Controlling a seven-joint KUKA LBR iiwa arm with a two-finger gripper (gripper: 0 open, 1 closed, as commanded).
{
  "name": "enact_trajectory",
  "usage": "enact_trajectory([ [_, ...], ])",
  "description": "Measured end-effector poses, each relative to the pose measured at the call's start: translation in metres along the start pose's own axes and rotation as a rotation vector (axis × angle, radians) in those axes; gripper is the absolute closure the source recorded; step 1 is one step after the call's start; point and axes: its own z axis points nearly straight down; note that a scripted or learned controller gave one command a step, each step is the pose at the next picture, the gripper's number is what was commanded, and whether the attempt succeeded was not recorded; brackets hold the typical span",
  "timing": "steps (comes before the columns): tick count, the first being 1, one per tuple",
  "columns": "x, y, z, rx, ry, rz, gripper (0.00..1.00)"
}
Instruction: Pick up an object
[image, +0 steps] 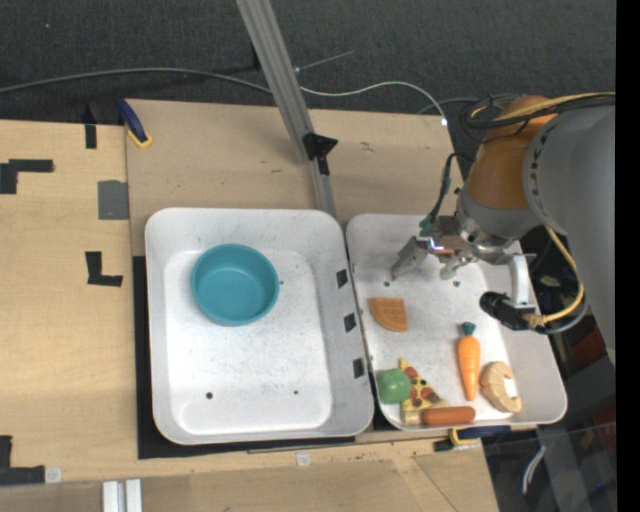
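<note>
My gripper (432, 262) hangs over the far part of the right bin (530, 400), its two grey fingers spread open with nothing between them. Just in front of it lies an orange-brown toast slice (390, 313), apart from the fingers. Nearer the bin's front edge are a carrot (468, 366), a tan bread roll (500, 386), a green round fruit (393, 385), a pizza slice (417, 388) and a red sausage (447, 415).
A blue bowl (235, 284) sits in the far-left part of the left bin (250, 400). A slanted metal pole (290, 100) rises behind the bins. The arm's grey body and orange band (505, 165) stand over the right bin's far right corner.
</note>
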Motion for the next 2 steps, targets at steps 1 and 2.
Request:
enact_trajectory([
  [1,0.001,0.002,-0.013,-0.004,0.001,-0.002,1.00],
  [2,0.000,0.003,-0.077,-0.012,0.000,0.000,1.00],
])
